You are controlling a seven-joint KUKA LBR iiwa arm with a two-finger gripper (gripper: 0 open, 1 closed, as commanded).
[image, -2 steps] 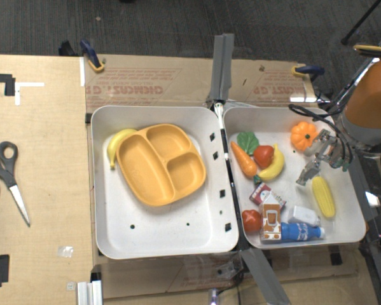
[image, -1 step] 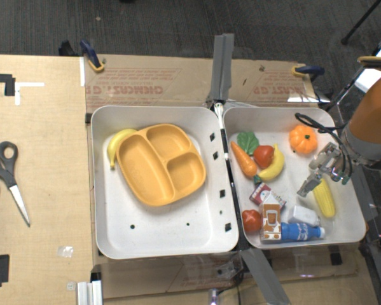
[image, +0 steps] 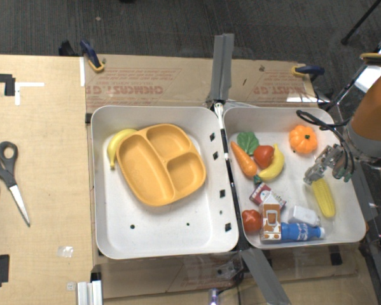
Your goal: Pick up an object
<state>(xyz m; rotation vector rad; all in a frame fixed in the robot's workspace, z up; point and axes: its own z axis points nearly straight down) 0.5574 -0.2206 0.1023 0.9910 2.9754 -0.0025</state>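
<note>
Two white bins are sitting side by side in the middle of the frame. The left bin [image: 114, 234] is holding one orange divided plate [image: 161, 164] with three compartments, and one yellow banana [image: 117, 143] is lying against the plate's upper left edge. The right bin [image: 349, 230] is carrying many small things: one ear of yellow corn [image: 324, 197] at the right side, one orange pumpkin [image: 303, 139] in the upper right part, one carrot [image: 243, 159] lying beside a green leafy piece [image: 247, 141], one red tomato [image: 263, 155] touching a second, smaller banana [image: 275, 166], one blue and white bottle [image: 298, 232] lying flat along the lower edge, one small white block [image: 303, 216] just above the bottle, two small red and white cartons [image: 268, 210], and one red round fruit [image: 251, 220] at the lower left.

The gripper [image: 320, 170] is hanging over the right side of the right bin, just above the corn's upper end. Nothing is showing between its fingers, and whether they are spread or pressed together I cannot tell. Outside the bins, one pair of scissors [image: 11, 180] is lying at the left edge of the frame.
</note>
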